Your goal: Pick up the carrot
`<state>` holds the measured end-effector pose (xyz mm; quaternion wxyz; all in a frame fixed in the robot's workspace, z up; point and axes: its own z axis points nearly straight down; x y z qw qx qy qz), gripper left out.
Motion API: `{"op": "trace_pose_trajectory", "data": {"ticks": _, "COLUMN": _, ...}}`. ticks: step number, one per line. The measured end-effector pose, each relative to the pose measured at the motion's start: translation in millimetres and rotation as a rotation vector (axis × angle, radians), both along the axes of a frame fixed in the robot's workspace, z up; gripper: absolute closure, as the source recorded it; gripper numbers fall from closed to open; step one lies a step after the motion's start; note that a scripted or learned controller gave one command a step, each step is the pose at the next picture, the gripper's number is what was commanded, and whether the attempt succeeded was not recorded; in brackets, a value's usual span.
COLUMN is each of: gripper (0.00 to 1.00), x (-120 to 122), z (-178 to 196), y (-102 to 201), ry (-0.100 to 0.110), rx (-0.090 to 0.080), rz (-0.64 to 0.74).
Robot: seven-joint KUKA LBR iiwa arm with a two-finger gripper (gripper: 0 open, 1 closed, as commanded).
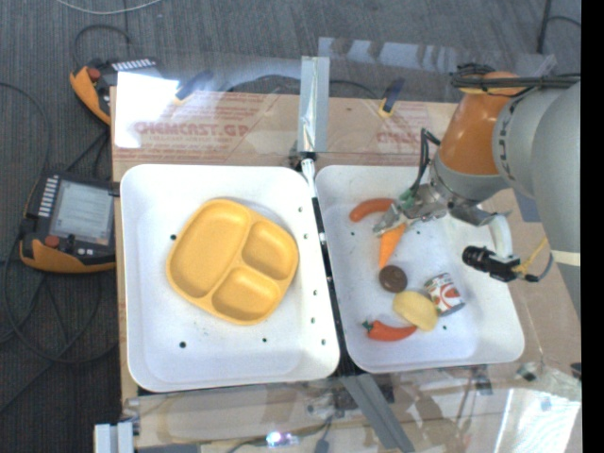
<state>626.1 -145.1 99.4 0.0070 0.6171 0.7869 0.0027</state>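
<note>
The hand covered the carrot's upper end, and its fingers were too small to read. The frame's right edge cut off the arm. The can's label was illegible.

Bench — two white bins

Dark grey carpet with trailing cables surrounds the wooden bench.

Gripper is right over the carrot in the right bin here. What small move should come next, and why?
Probably a short drop straight down, then closing on the carrot. The gripper sits at the carrot's upper end, and nothing shows between its fingers yet. The brown round piece lies just below the carrot's tip, so a sideways sweep could knock it.
</note>
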Motion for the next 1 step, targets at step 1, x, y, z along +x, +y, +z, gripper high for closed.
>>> {"op": "trace_pose_trajectory", "data": {"ticks": 1, "gripper": 1.0, "x": -39.4, "z": 83.6, "y": 69.6, "ry": 0.015, "rx": 0.005, "rz": 0.011}}
